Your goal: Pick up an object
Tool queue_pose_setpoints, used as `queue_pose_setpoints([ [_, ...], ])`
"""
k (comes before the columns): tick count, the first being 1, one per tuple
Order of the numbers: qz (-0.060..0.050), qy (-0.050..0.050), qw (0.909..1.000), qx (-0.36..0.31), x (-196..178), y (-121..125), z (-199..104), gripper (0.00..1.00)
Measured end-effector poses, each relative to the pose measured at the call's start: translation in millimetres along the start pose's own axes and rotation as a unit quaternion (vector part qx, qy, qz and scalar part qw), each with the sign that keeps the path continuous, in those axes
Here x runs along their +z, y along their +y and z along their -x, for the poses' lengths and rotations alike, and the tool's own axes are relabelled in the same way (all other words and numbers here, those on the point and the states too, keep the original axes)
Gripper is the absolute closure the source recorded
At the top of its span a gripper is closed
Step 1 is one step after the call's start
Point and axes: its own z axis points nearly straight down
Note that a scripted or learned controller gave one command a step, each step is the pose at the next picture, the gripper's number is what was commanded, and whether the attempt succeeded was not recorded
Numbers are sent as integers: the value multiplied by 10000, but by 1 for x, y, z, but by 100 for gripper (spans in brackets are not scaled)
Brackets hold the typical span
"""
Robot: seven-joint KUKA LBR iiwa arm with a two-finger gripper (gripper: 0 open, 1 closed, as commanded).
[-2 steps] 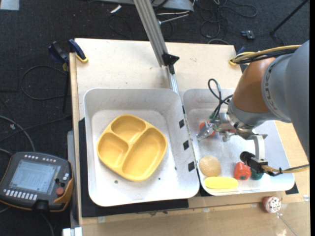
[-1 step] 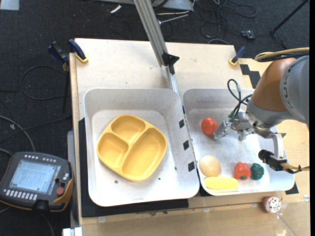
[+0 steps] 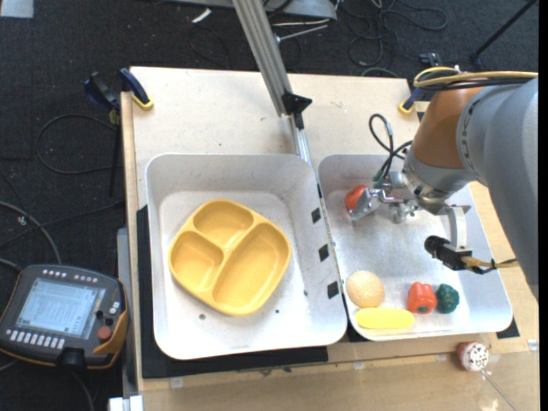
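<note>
End effector (image 3: pixel 366 204) grips a red-orange object (image 3: pixel 355 198) over the right bin (image 3: pixel 490 311).

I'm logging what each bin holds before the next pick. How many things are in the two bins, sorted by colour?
Yellow: 2, the tray and the bar
Red-orange: 2, the pepper and the piece by the claw
Cream: 1, the ball
Green: 1, the lump
Total: 6

no legible text, labels or numbers
</note>
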Motion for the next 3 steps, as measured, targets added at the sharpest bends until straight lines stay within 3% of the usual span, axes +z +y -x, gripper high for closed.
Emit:
queue_pose_setpoints([
  [1,-1,2,10000,-2,0,30,-34,0],
  [2,-46,-13,10000,71,0,-34,25,0],
  [3,-6,2,10000,-2,0,-1,-17,0],
])
